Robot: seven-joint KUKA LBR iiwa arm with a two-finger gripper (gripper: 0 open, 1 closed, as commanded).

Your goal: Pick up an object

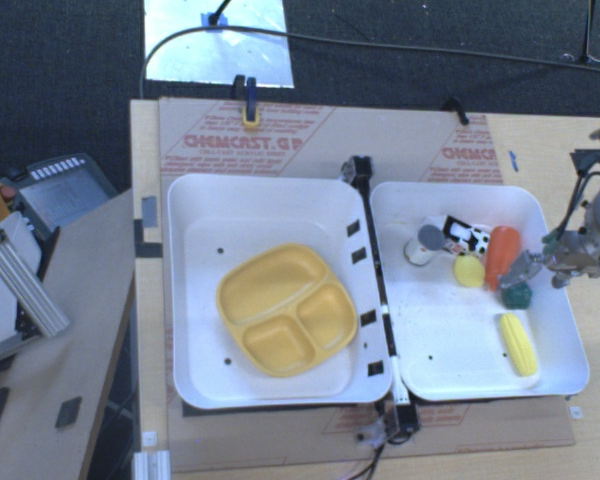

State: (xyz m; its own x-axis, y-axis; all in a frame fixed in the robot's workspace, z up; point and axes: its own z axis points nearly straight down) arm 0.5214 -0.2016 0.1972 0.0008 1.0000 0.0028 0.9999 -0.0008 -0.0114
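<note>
Camera view: my gripper (533, 268) sits by the carrot (501, 254) in the right bin (450, 368). Can't tell its finger state

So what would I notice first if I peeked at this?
Probably the big yellow tray with three compartments, lying in the left bin. Then the bright toys in the right bin: an orange carrot, a yellow ball and a yellow corn cob.
</note>
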